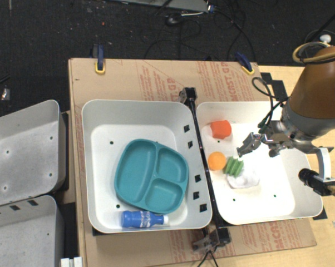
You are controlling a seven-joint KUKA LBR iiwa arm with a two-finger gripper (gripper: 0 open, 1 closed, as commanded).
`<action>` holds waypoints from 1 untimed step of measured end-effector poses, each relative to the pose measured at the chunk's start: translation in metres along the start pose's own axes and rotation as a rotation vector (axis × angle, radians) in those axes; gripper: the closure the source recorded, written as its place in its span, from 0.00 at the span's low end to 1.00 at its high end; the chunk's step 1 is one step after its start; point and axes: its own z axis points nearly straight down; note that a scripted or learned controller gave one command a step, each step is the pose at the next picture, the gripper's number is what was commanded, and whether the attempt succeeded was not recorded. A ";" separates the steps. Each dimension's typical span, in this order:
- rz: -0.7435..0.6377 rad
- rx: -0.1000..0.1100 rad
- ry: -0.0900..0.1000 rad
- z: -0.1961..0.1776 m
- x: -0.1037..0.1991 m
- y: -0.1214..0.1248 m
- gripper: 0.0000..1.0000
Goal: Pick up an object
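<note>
Nearest the camera, note the blue bottle (143,219) lying on its side at the front of the left bin (95,149), just beside the teal divided plate (151,175); both sit well apart from the gripper (260,146) and are unlikely targets. You will find the gripper over the right bin (301,204), apparently above the floor, with its two fingers spread and nothing between them. Candidate objects cluster just to its left: an orange ball (216,161) touching a green ridged piece (233,166), which rests against a small white object (245,179), with a red-orange block (221,129) near the bin's back. Expect trouble from this crowding: a descent onto the green piece may push the ball, which looks free to roll towards the divider. Expect also that the white object, low and pale against the bin floor, may slip from a shallow pinch
</note>
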 end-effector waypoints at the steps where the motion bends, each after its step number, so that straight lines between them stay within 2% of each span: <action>1: 0.000 0.000 0.000 0.052 0.010 0.003 0.00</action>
